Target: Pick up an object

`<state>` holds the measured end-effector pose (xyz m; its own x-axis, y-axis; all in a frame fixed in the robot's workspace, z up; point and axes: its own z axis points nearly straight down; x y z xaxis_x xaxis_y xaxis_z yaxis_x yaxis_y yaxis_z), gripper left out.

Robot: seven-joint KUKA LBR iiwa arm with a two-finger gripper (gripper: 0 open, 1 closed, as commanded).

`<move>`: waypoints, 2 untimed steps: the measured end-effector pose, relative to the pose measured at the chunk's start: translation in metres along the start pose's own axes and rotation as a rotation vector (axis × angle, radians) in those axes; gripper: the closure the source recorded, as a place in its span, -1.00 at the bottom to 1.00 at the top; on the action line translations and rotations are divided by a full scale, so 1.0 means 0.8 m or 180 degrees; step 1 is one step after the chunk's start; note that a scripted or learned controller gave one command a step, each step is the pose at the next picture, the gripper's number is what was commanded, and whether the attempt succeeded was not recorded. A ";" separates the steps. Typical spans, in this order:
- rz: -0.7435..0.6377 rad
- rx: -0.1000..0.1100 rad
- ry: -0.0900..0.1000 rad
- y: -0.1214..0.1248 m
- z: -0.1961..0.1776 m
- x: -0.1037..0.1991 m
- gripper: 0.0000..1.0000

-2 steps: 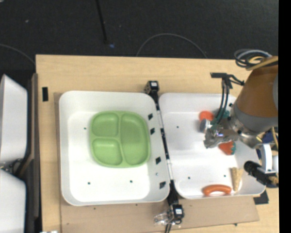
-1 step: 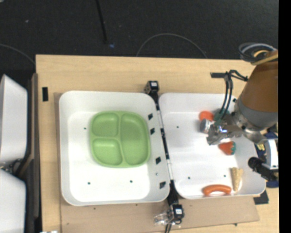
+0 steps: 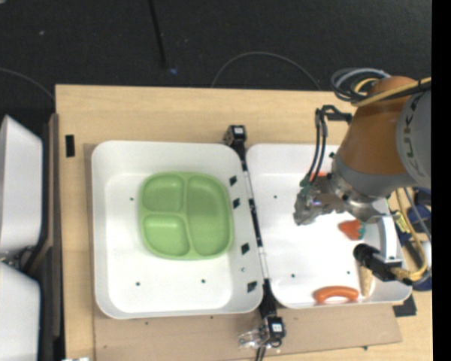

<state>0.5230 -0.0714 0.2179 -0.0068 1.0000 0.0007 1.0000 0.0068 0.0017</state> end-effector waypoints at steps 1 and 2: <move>-0.0001 0.0004 0.0004 -0.004 -0.003 0.058 1.00; -0.0005 -0.0004 0.0003 0.005 -0.025 0.124 1.00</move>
<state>0.5261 0.0277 0.2379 -0.0082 1.0000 0.0016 1.0000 0.0082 0.0029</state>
